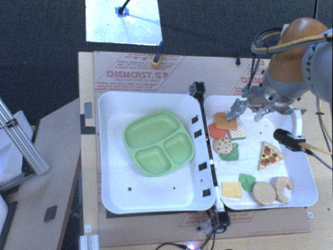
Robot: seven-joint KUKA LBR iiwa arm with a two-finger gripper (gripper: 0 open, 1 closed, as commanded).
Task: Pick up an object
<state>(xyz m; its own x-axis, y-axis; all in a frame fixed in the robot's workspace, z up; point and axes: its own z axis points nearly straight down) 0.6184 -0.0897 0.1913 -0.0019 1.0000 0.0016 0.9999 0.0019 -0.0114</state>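
Observation:
The right bin (pixel 304 177) holds several toy foods. An orange toast piece (pixel 226 121), a red slice (pixel 218 132), a checkered cracker (pixel 238 133), a cookie (pixel 224 146) and a green leaf (pixel 232 154) are clustered at its left. A pizza slice (pixel 270 156) lies in the middle. Along the front sit a yellow cheese square (pixel 232 190), a green piece (pixel 247 181), a round tan bun (pixel 264 192) and a pale pretzel-like piece (pixel 284 187). My gripper (pixel 248 112) hovers over the bin's back, open; its left finger is just above the toast, with nothing between the fingers.
The left bin (pixel 119 191) holds a green divided plate (pixel 158 144). A black divider with clips (pixel 204 139) runs between the bins. A black fitting with a cable (pixel 286 138) sticks in from the right over the right bin. The arm's orange band (pixel 296 40) looms above the back right.

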